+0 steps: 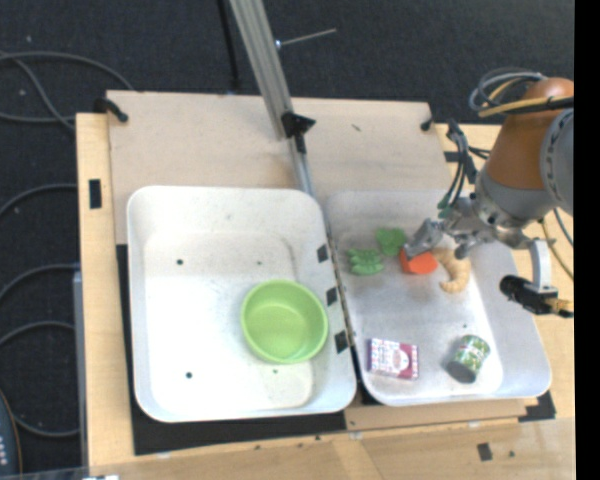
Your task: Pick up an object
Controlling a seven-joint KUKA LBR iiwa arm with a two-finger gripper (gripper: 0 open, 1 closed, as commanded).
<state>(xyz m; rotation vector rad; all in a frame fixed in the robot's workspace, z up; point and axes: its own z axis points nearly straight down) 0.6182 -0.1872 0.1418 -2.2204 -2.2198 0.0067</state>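
Note:
My gripper (440, 246) hangs low over the upper middle of the right bin (520, 368), and its fingers look spread open with nothing between them. An orange object (417, 262) lies just below its left finger (423, 236). A tan curved object (455, 276) rests under the right side of the gripper. Two green pieces (388, 238) (365, 261) lie to the left of the orange one. A purple and white packet (392, 358) and a green can (469, 356) sit near the bin's front edge.
The left bin (180, 228) holds a green bowl (284, 321) near its front right. A metal post (265, 53) rises at the back between the bins. The arm's cables (525, 293) hang at the right bin's right rim.

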